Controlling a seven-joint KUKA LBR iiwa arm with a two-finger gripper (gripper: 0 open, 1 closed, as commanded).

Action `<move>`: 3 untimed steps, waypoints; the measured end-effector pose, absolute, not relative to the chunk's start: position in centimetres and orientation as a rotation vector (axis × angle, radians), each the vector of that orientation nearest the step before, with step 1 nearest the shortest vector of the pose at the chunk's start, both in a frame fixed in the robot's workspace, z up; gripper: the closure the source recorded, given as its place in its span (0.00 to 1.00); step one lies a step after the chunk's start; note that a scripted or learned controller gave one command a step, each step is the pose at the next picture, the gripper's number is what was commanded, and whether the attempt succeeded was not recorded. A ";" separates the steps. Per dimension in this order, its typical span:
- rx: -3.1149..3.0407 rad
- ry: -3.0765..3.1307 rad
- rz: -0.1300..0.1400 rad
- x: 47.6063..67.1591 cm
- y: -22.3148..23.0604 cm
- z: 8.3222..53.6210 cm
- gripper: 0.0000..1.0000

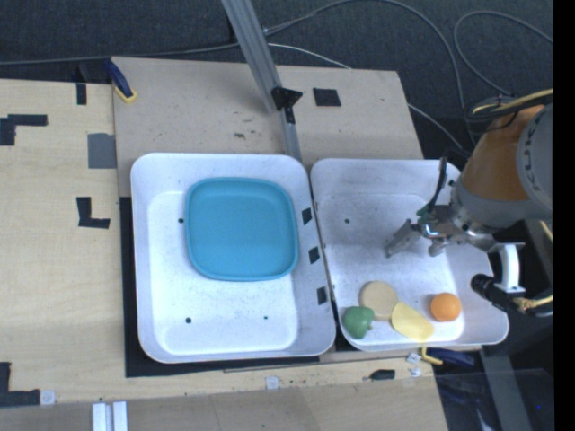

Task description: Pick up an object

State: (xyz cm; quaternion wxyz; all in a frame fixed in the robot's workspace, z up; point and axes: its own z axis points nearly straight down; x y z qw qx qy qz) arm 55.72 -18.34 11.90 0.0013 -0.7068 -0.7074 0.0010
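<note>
Along the near edge of the right bin (359, 196) lie several small objects: a green piece (358, 320), a tan round piece (379, 296), a yellow piece (411, 321) and an orange ball (445, 307). My gripper (415, 245) hangs over the middle right of this bin, a little beyond those objects. It is open, its two fingers spread apart with nothing between them. The grey arm with its orange band (503, 164) comes in from the right.
A square blue plate (241, 228) lies in the left bin (162, 330). A grey metal pole (260, 52) slants up from the bench behind the bins. Cables trail across the dark floor at the back right.
</note>
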 end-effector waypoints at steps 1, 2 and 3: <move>-2.221 -2.223 0.001 55.7 -18.3 8.9 0.00; -2.223 -2.224 -0.001 55.8 -18.4 10.1 1.00; -2.223 -2.223 -0.002 55.3 -19.2 15.0 1.00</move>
